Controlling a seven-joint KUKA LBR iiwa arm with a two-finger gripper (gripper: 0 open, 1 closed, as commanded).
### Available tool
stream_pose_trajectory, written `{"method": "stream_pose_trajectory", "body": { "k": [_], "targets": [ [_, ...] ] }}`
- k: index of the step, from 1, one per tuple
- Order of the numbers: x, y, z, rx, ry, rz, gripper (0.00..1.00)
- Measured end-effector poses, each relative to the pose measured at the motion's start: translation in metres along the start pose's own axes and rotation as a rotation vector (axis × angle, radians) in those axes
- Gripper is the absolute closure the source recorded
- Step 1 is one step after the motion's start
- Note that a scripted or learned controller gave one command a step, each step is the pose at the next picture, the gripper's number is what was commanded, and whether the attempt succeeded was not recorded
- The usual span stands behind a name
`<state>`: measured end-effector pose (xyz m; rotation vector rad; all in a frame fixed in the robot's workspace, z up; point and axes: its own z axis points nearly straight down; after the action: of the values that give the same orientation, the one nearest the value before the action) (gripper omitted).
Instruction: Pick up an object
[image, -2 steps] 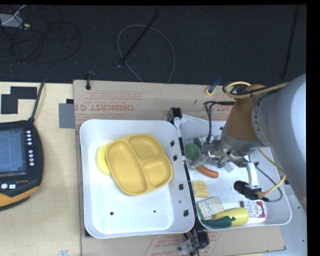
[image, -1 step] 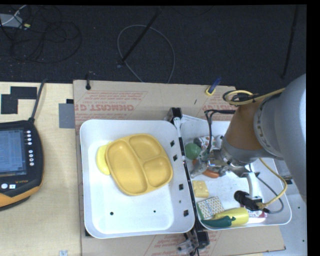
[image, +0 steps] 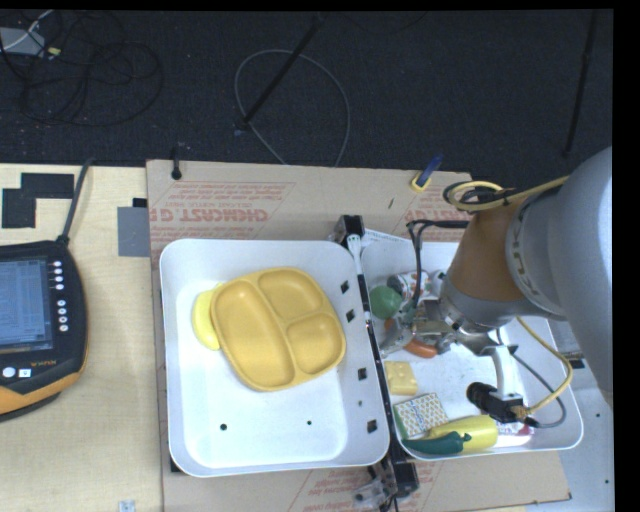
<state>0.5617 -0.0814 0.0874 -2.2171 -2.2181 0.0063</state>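
Cardboard-lined worktop (image: 260, 200): gripper (image: 418, 325) (grip state cannot tell) lowered into right bin (image: 560, 435) among green ball (image: 384, 299), positioned for picking.

Yellow divided plate (image: 275, 328) looking smooth, glossy plastic. White bins (image: 260, 440) showing smooth, slightly shiny plastic. Cardboard sheet (image: 250, 200) underneath looking matt, papery. Arm casing (image: 560, 250) appearing smooth grey, satin.

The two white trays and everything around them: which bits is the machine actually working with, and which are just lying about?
In the job:
claw, down in the right tray
green ball
orange piece
pale yellow block
patterned card
yellow-green tube

Lying about:
yellow divided plate in the left tray
handheld screen
cables
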Motion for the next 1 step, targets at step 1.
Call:
{"method": "stream_pose_trajectory", "body": {
  "k": [1],
  "targets": [
    [-0.0022, -0.0061, 0.0007, -0.004, 0.000, 0.001, 0.00]
  ]
}}
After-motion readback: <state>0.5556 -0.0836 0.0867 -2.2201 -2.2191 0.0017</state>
